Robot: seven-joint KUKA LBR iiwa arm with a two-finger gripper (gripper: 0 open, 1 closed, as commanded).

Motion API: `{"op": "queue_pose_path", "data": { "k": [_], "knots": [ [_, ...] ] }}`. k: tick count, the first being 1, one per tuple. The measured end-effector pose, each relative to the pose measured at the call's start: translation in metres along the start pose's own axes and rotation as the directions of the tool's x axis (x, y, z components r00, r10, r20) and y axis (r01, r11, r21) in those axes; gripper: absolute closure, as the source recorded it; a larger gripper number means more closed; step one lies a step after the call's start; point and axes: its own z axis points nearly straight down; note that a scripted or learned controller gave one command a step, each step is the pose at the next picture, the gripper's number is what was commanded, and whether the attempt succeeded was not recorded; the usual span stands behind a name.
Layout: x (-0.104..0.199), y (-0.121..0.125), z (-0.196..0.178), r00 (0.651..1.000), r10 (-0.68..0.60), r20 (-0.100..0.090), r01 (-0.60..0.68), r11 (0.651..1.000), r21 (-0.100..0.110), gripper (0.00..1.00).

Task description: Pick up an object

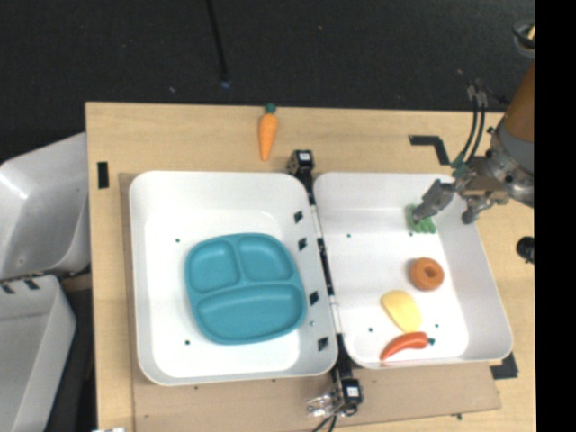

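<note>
— Gripper [453,202] spread wide, holding nothing, one finger just beside the green piece [422,220] in the right bin [360,196]?

— Yes, probably lining up on it; donut [427,274] lies below, well apart.

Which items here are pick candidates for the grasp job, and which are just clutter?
In play (right bin, within the gripper's area):
- green piece, right at the gripper
- brown donut
- yellow piece
- red pepper

Lying about:
- blue divided plate in the left bin
- carrot on the bench, outside both bins
</note>
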Motion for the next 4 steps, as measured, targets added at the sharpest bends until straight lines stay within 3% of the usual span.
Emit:
{"op": "queue_pose_path", "data": {
  "k": [1, 4],
  "knots": [
    [0.000, 0.002, -0.006, 1.000, -0.003, 0.002, 0.003, 1.000, -0.011, 0.00],
    [0.003, -0.005, 0.143, 1.000, 0.000, 0.002, 0.000, 1.000, -0.006, 0.00]
  ]
}}
